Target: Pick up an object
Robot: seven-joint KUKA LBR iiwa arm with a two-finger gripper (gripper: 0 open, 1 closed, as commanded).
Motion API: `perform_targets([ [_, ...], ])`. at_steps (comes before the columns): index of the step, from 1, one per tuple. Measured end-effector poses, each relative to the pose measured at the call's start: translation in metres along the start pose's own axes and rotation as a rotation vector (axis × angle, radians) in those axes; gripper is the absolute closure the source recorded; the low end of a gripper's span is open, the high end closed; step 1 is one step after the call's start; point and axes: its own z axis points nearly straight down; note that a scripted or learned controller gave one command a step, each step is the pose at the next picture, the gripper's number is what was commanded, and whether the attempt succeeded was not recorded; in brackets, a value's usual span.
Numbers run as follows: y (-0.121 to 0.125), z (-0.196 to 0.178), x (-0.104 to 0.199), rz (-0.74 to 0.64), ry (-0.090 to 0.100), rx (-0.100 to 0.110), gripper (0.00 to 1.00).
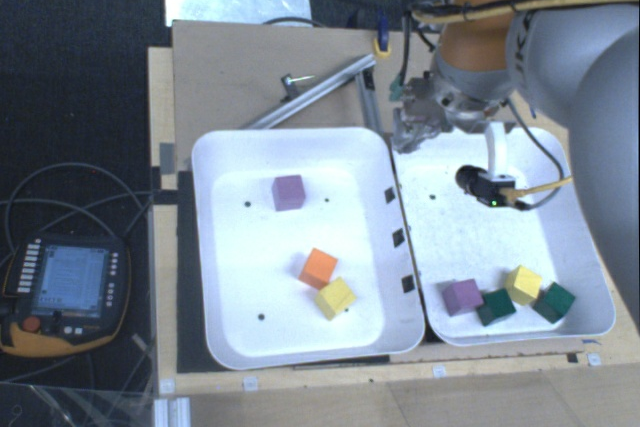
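Grey arm [570, 45] (bent) over right bin [590, 315]

Left bin [215, 215] holds purple block [288, 192], orange block [318, 267] and yellow block [335, 298]; gripper [415, 130] hangs over right bin's [575, 245] far-left corner

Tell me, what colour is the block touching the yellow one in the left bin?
Orange, in the camera view.

The arm [590, 45] runs off the right edge, hiding the claw's tips
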Motion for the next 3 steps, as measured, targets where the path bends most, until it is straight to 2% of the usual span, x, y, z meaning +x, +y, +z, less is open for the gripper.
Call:
perform_targets([
  [1,0.019,-0.007,0.054,-0.001,0.001,-0.002,1.00],
  [2,0.012,-0.004,0.075,0.003,-0.001,0.001,1.00],
  [3,0.012,-0.004,0.074,0.004,-0.002,0.001,0.00],
])
